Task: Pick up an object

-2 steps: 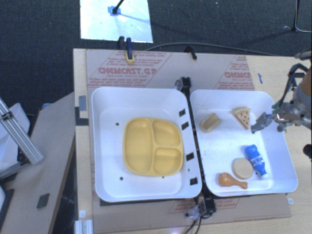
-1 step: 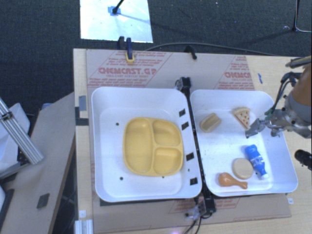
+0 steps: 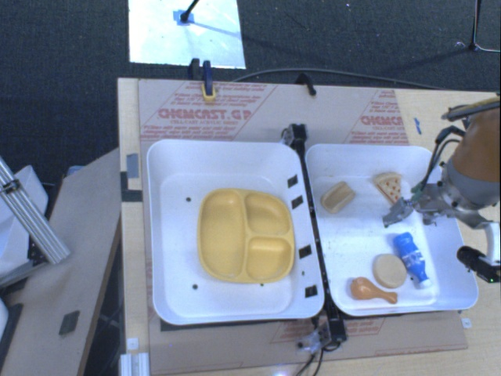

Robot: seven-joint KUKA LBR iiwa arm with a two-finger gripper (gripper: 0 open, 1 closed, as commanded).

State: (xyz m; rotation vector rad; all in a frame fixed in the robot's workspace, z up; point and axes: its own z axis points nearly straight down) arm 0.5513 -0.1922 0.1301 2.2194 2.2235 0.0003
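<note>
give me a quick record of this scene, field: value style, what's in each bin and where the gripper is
left bin: yellow divided plate
right bin: bread roll, pizza slice, blue bottle, round biscuit, orange pear-shaped toy
gripper: over the right bin, between pizza slice and blue bottle
gripper holding: nothing seen between its fingers
arm: enters from the right edge

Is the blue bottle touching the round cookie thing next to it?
Touching, it looks like. In the camera view the blue bottle lies right against the round tan piece in the right bin, with no white floor showing between them.
</note>
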